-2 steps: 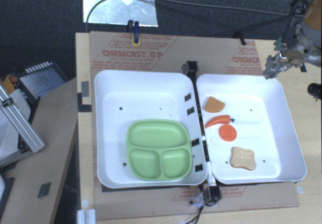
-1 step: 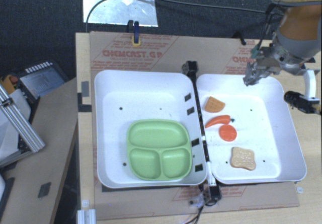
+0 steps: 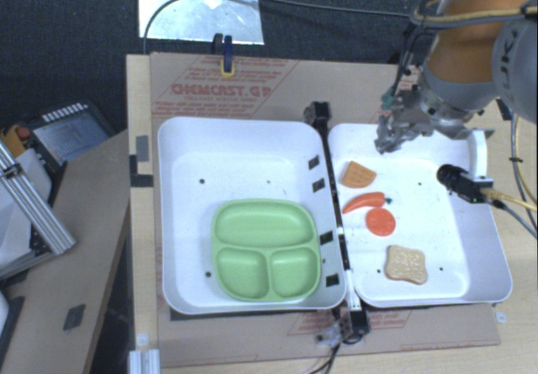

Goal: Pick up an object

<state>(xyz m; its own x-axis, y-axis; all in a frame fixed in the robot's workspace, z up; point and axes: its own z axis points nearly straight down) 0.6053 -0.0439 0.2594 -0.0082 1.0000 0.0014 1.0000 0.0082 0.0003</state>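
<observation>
The right bin (image 3: 483,246) holds several toy foods: an orange cracker-like piece (image 3: 359,174), a red-orange carrot or pepper (image 3: 364,202), a red round slice (image 3: 381,222) and a tan bread slice (image 3: 407,264). My gripper (image 3: 388,142) hangs over the back left part of the right bin, just above and to the right of the orange piece. Nothing shows between its fingertips. The fingers are small and dark, and their spacing is not readable.
A green three-compartment plate (image 3: 265,248) lies in the left bin (image 3: 193,154). A black divider strip (image 3: 329,187) runs between the bins. A black cylindrical part (image 3: 458,180) juts over the right bin's right side. Clutter sits on the bench at far left.
</observation>
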